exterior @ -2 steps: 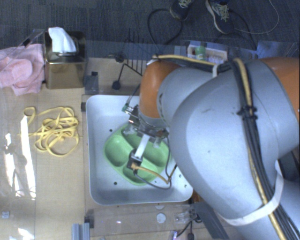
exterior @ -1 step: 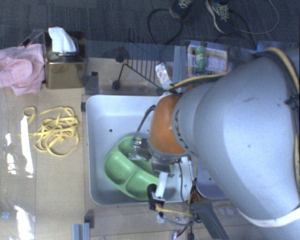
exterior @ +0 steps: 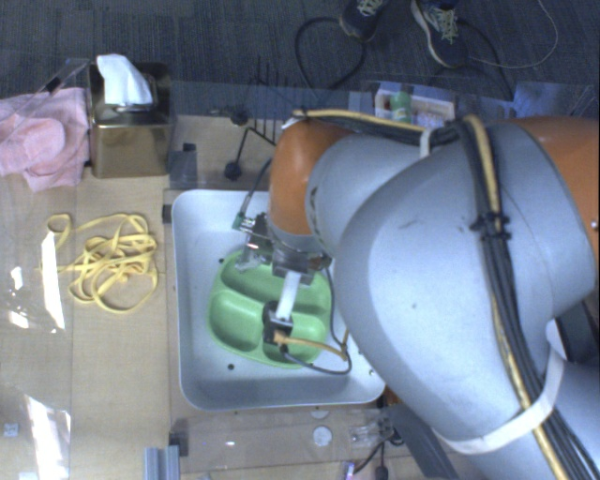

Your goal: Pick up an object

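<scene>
From the camera view we see the arm [exterior: 450, 262] reaching in from the right and covering most of that side, its orange band above the wrist sitting over the far part of a white bin [exterior: 202, 375]. The wrist points down into the bin, and the gripper [exterior: 269, 255] is low over a green object [exterior: 230, 314]. The wrist hides much of it from us, so we cannot tell whether it is released, clenched or grasping anything. The green object lies on the bin floor around the middle. It is glossy and rounded, with two lobes showing on its left side, and its right part is covered by the robot. The rest of the bin floor that we can see is bare white. On the bench left of the bin lies a loose tangle of yellow cord [exterior: 103, 258], well apart from the bin. Farther off stands a brown tissue box [exterior: 127, 136], and a pink cloth [exterior: 37, 141] lies just to its left. On the dark floor at the far edge we see a pair of shoes [exterior: 441, 28] and a black cable [exterior: 328, 47].
</scene>
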Available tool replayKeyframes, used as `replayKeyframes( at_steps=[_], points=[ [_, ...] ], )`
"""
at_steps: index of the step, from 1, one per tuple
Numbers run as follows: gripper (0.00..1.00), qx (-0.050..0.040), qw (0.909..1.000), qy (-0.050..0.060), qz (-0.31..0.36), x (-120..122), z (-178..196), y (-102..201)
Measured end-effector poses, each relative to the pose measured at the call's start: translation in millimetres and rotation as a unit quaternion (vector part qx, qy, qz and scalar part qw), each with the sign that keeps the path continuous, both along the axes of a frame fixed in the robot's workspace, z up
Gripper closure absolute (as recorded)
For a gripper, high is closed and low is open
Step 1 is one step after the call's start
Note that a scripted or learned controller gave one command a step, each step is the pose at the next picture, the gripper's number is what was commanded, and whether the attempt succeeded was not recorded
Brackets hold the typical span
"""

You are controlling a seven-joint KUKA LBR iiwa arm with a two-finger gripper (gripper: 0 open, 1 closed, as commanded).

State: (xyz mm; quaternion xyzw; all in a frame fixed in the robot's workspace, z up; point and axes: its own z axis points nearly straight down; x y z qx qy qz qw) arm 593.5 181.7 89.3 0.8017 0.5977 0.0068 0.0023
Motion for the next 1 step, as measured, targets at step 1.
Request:
replayKeyframes(
  at_steps=[1],
  points=[
    [0.0, -0.0023, 0.9962, 0.006, 0.087, -62.4, 66.3, -5.9]
  ],
)
